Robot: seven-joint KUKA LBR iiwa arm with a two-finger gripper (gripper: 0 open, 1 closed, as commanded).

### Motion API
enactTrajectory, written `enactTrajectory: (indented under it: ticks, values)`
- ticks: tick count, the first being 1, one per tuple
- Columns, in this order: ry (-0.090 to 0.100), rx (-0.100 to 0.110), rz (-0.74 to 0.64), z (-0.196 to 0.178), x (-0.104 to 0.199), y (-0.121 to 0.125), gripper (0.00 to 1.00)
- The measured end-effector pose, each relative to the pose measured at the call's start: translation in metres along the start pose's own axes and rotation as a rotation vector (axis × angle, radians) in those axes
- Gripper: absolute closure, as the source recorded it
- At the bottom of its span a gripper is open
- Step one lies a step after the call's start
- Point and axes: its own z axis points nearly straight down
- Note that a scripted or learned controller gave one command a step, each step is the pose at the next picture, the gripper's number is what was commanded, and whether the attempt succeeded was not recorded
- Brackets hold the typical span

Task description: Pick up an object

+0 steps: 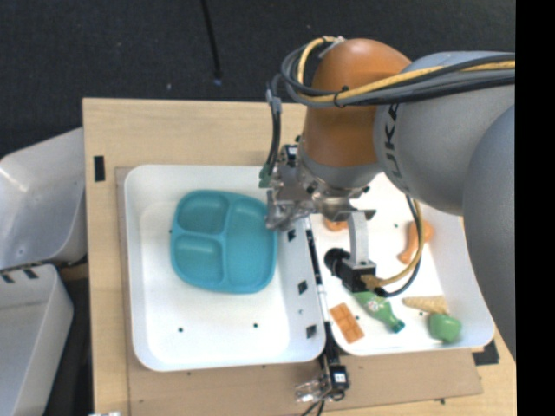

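My gripper hangs under the orange wrist band, above the ridge between the two bins and right at the right rim of a teal divided plate. The plate lies flat in the left bin. In the right bin lie an orange curved piece, a green bottle, a green pear-like fruit, a tan wedge and an orange waffle-like tile. A small orange thing peeks out just under the wrist, partly hidden.
The grey arm covers the back right part of the right bin. Left of the bench stands a white housing. The wooden bench edge frames both bins.
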Motion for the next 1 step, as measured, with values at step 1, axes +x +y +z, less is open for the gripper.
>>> enactTrajectory:
  ticks: [1]
  values:
    - [0.001,-0.001,0.003,-0.0003,-0.0015,0.0005,0.0]
